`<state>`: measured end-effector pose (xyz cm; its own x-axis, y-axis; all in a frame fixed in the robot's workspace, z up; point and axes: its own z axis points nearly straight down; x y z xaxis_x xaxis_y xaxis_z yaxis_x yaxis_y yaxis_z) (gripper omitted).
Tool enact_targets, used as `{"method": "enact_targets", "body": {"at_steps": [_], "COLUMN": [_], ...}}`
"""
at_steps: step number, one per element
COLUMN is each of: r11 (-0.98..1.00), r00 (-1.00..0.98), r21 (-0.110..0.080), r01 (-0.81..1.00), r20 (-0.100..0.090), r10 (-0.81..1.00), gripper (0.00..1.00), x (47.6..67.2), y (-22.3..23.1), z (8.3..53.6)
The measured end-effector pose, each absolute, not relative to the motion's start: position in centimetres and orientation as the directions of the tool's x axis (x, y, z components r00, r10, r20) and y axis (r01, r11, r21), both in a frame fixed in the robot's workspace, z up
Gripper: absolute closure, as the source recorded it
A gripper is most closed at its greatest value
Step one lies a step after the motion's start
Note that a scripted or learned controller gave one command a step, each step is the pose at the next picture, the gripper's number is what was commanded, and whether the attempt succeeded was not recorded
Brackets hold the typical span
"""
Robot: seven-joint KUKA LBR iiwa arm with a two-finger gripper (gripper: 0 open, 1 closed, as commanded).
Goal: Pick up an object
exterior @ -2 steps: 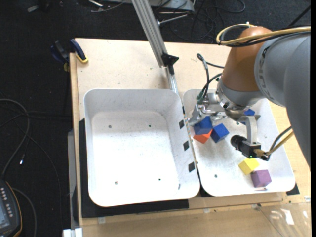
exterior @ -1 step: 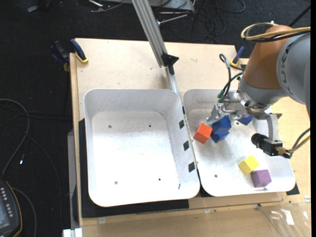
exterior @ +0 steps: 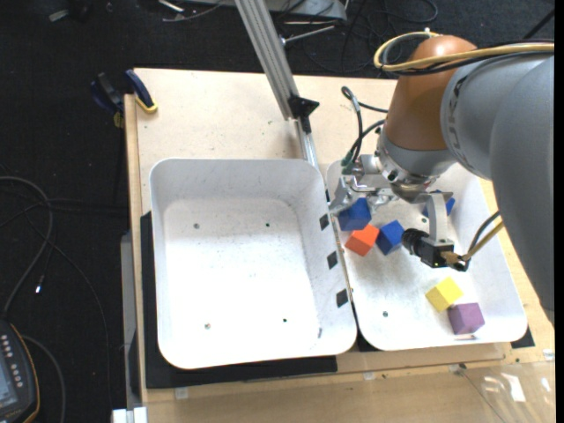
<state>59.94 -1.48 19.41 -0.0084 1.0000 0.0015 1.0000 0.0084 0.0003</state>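
The arm reaches in from the right and bends down over the right bin, its gripper low among the blocks; its grip cannot be told. Blue blocks and an orange block lie just beside it. They are cubes with no long axis, corners turned askew. Yellow and purple blocks sit touching, nearer the front.

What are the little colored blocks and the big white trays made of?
The blocks, like the yellow one and the purple one, look like painted wood or foam: flat, dull faces and sharp edges. The left tray looks like thin matte plastic, with rounded molded corners.
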Motion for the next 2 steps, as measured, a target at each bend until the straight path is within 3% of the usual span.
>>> {"method": "enact_targets", "body": {"at_steps": [1, 2], "r11": [0.010, 0.005], "r00": [-0.010, -0.005], "r21": [0.001, -0.001], "r01": [1.000, 1.000], "r20": [0.003, -0.001], "r10": [1.000, 1.000], "gripper": [1.00, 1.00], "x": [59.39, 59.41], "y": [6.70, 6.13], "z": [21.90, 22.75]}}
